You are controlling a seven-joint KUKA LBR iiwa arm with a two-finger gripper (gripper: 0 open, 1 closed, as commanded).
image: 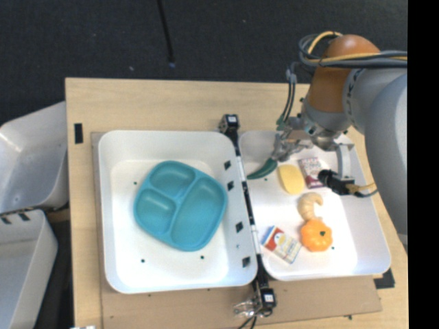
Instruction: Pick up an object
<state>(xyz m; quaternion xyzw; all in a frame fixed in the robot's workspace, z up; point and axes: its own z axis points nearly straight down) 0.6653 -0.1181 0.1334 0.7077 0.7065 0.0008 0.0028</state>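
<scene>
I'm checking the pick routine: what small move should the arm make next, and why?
Probably a short drop straight down: the gripper hovers at the right bin's far left corner, just above the green pepper, and nothing shows between its fingers.
</scene>
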